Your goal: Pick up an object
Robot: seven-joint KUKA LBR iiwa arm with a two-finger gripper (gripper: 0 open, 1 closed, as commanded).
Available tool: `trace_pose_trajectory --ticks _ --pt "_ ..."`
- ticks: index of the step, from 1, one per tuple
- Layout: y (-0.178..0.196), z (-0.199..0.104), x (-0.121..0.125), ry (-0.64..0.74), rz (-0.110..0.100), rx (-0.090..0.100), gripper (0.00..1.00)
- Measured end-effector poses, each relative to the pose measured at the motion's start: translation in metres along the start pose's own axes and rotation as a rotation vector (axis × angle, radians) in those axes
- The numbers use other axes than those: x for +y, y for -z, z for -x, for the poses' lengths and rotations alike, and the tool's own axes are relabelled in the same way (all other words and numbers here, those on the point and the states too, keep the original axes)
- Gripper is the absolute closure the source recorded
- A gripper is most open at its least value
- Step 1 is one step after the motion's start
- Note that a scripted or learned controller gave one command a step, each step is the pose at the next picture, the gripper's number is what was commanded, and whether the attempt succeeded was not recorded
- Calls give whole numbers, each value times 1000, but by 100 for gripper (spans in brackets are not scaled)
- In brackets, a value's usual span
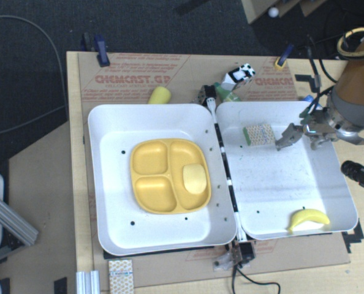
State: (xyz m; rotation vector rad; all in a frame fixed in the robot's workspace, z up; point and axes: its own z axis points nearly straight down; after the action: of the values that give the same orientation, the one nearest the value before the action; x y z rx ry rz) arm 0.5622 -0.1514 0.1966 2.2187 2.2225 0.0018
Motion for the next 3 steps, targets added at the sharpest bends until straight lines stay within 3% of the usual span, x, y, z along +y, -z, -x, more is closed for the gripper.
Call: trace_pose_trajectory --ticks 1,2,3 --pt "-59 -53 46 0 -2 0 0" --pt "-88 55 36 -2 -1 -3 0" --pt "-36 -40 24 0 -2 2 0"
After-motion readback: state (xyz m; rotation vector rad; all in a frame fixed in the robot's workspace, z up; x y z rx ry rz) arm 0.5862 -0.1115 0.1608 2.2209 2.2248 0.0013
